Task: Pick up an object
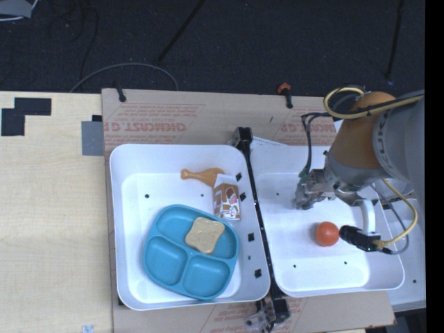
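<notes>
1. Left bin (132,207): white and shallow, holds four things.
2. Right bin (312,269): touches the left bin's 3 o'clock side. Holds one loose thing.
3. Arm (388,144): comes in from 3 o'clock over the right bin.
4. Plate (170,255): blue, divided, flat on the left bin's floor toward 6 o'clock.
5. Gripper (307,197): down in the right bin, toward 10 o'clock of its centre. Can't tell how far open it is. Nothing seen held in it.
6. Drumstick (202,175): tan, at 12 o'clock in the left bin. Lies along the 9–3 line, thin end to 9.
7. Toast (205,235): tan slice lying on the plate's 2 o'clock part.
8. Carton (227,201): small, brown and white, at 3 o'clock by the left bin's wall, just beside the drumstick's fat end.
9. Ball (327,234): orange-red, near the right bin's centre, at 5 o'clock from the gripper, near it but apart.
   - Likeliest pick, being the nearest thing to the gripper.
   - Handling, judged: light, firm, with a smooth skin. It may roll or squirt out if pinched off-centre.
   - Hold: from above, straight across the widest part.
   - Heading: round, so there is no long axis and it points nowhere. Any approach angle serves.
</notes>
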{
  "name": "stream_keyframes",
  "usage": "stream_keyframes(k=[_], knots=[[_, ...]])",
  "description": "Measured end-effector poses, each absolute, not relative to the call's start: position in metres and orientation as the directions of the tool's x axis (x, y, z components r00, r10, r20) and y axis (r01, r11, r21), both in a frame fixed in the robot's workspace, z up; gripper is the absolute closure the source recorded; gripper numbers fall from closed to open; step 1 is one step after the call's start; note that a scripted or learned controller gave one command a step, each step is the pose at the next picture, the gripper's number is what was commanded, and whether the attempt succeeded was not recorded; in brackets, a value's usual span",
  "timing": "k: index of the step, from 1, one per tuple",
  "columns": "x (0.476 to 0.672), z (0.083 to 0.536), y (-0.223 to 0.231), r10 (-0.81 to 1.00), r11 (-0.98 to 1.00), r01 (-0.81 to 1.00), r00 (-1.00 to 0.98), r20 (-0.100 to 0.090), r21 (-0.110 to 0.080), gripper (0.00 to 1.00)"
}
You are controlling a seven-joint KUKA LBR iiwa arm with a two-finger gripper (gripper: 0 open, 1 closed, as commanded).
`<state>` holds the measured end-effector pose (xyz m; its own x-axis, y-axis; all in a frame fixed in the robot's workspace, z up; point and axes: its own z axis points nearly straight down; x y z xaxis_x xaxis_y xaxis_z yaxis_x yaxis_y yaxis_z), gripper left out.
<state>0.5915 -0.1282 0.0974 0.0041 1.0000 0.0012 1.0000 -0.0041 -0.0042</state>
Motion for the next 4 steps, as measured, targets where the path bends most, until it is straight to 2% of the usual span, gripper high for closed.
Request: stream_keyframes(k=[1,2,3,4], knots=[[0.59,0.14,-0.132,1.0,-0.007,1.0,0.007,0.0,0.0,1.0],[0.586,0.2,-0.128,1.0,0.001,1.0,-0.001,0.0,0.002,1.0],[0.586,0.208,-0.129,1.0,0.001,1.0,-0.001,0.001,-0.001,1.0],[0.586,0.203,-0.081,1.0,0.004,1.0,-0.004,0.002,-0.004,1.0]])
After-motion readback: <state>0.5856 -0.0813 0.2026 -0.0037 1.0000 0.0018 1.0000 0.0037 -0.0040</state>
